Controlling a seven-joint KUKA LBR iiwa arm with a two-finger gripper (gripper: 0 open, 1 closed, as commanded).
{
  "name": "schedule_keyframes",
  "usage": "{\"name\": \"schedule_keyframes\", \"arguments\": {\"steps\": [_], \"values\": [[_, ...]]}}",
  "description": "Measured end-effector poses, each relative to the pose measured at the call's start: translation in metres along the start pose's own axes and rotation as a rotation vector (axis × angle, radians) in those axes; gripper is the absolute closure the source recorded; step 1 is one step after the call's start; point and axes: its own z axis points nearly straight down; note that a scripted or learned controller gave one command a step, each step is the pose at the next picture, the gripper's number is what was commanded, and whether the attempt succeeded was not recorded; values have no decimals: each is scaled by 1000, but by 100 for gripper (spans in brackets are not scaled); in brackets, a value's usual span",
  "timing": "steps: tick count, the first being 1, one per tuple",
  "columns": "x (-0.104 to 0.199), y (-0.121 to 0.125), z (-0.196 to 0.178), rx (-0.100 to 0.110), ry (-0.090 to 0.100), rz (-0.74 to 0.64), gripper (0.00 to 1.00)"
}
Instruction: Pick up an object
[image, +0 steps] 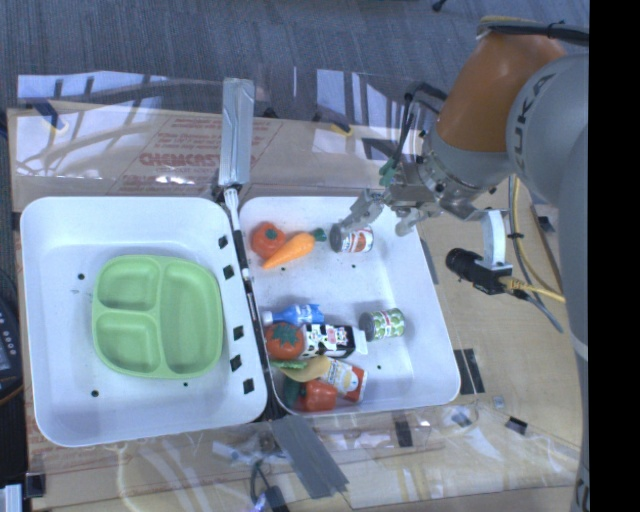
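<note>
Nearest the camera, the right bin (425, 330) holds a cluster of toy food (315, 365). At its far side the end effector (362, 222), fingers apart, hovers over a small can (352, 240), gripping nothing. Reaching seems underway; next it should lower and close.

Arm (540, 110) cut off at frame's right edge, labels on cans (382, 324) unreadable, lower-right pile (318, 380) overlapping, indistinct.

Two white bins (60, 400); one green divided plate (158, 315); two cans (383, 324); one carrot (287, 250); two tomatoes (284, 342).
</note>
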Motion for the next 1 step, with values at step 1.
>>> {"name": "schedule_keyframes", "arguments": {"steps": [1], "values": [[-9,55,127,6,1,-79,0]]}}
